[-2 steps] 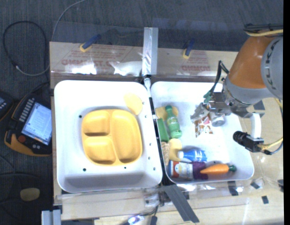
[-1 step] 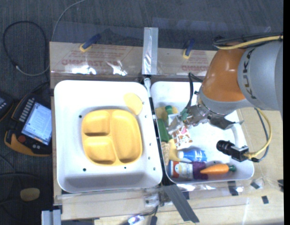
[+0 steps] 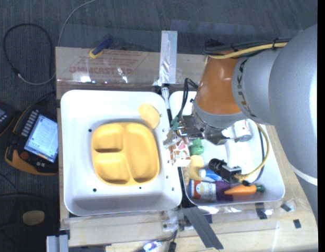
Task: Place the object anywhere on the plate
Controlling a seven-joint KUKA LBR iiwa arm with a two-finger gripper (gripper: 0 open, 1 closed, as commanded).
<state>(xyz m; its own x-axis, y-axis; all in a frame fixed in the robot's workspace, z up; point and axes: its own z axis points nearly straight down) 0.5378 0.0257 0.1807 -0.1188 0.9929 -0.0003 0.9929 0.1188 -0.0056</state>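
I am hovering my arm (image 3: 241,93) over the right bin (image 3: 272,185), my pincer (image 3: 186,135) hanging at the divider between the two bins; whether it is released, clenched or grasping anything, I cannot tell. The yellow plate (image 3: 124,152) is sitting in the left bin (image 3: 73,140), its three compartments bare, so the placing is not yet done. A small yellow piece (image 3: 149,114) is lying at the plate's one o'clock, just off its rim. At my pincer's five o'clock, clutter is crowding the bin: a green piece (image 3: 196,148), a bottle (image 3: 212,189), what looks like a carrot (image 3: 241,190). My own bulk is blocking the view below.
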